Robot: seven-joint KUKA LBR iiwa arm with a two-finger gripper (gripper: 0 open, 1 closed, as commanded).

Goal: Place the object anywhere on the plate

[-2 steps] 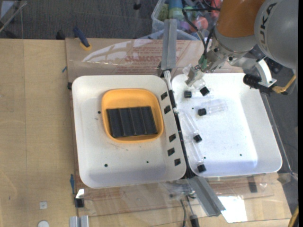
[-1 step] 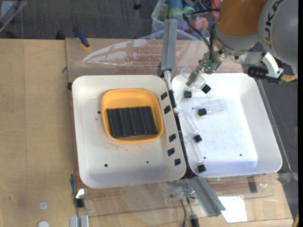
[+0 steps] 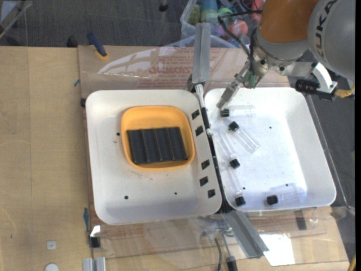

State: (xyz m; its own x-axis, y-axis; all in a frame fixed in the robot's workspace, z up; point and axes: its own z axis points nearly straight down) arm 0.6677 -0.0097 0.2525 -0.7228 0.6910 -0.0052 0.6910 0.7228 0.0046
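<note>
An orange plate [image 3: 131,116] with rounded corners lies in the left bin [image 3: 104,168]. A black ridged rectangular object [image 3: 157,145] rests flat on the plate, covering most of its lower half. My gripper [image 3: 224,100] reaches down and to the left from the orange-banded wrist [image 3: 285,16], over the far left corner of the right bin [image 3: 307,151], close to the divider. Nothing is visibly held at its tip. It stands well to the right of the plate and apart from the black object.
Several clear plastic tubes with black caps [image 3: 243,137] lie scattered in the right bin, one [image 3: 236,111] just below the gripper tip. A grey metal bar [image 3: 201,55] runs along the divider. A bin of colourful toys [image 3: 225,1] sits behind.
</note>
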